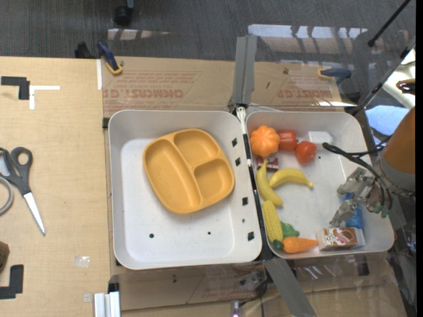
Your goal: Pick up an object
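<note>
My gripper [345, 201] hangs low over the right side of the right bin [330, 121], open, with nothing seen between its fingers. A small blue object [355, 218] lies just under and beside the lower finger [342, 214]. A brown-and-white carton [341, 238] rests in the bin's front right corner. To the left lie two yellow bananas [289, 176], a corn cob [271, 222], a carrot [299, 245] and a green piece [288, 230]. An orange pumpkin [264, 140], a red tomato [305, 151] and another red piece [287, 138] sit at the back.
The left bin [125, 243] holds an orange divided plate [188, 170]. Scissors [24, 185] lie on the wooden bench at the far left. A black cable [347, 152] crosses the right bin's back right part toward the arm.
</note>
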Robot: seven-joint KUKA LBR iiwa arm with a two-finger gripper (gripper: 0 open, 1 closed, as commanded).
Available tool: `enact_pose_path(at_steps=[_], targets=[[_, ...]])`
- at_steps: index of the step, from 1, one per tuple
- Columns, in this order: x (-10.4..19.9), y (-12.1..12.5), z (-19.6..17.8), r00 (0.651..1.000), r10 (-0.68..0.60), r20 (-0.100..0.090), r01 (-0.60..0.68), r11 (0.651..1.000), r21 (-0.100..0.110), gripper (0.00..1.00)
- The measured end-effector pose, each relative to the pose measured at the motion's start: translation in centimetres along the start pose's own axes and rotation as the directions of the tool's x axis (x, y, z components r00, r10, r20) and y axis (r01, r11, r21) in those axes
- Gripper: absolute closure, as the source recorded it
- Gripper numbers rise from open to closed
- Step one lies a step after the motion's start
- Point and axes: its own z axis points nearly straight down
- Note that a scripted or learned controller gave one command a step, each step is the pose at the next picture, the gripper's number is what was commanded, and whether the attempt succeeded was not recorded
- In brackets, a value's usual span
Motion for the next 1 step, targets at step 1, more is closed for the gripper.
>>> enact_pose_path(at_steps=[1], targets=[[-8.30, 4.64, -7.27, 0.989, 0.145, 0.003, -0.145, 0.989, 0.000, 0.00]])
